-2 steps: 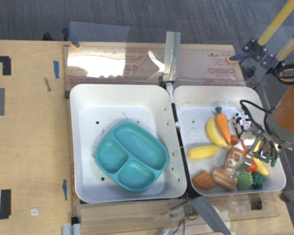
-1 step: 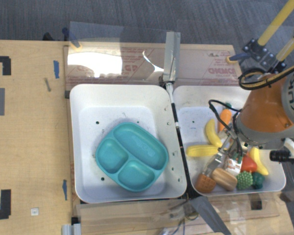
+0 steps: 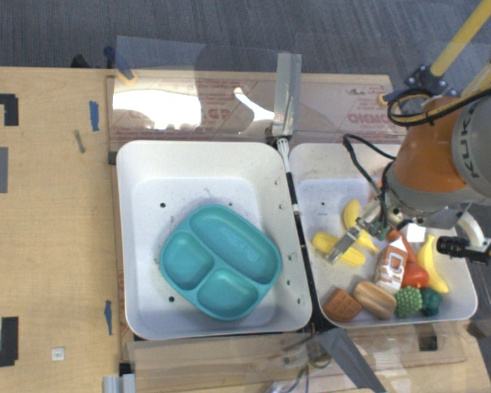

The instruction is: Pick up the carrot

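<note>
Hidden and cut-off parts
The arm (image 3: 442,150) covers the right bin's (image 3: 327,191) far corner; the picture's right edge cuts the arm.

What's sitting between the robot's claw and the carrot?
In the camera view, a small white and orange bottle stands between the gripper and the carrot, in the right bin.

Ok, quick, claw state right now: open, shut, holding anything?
Claw: low in the right bin among the yellow toy food pieces; open or shut cannot be told, and nothing is visibly held.
</note>
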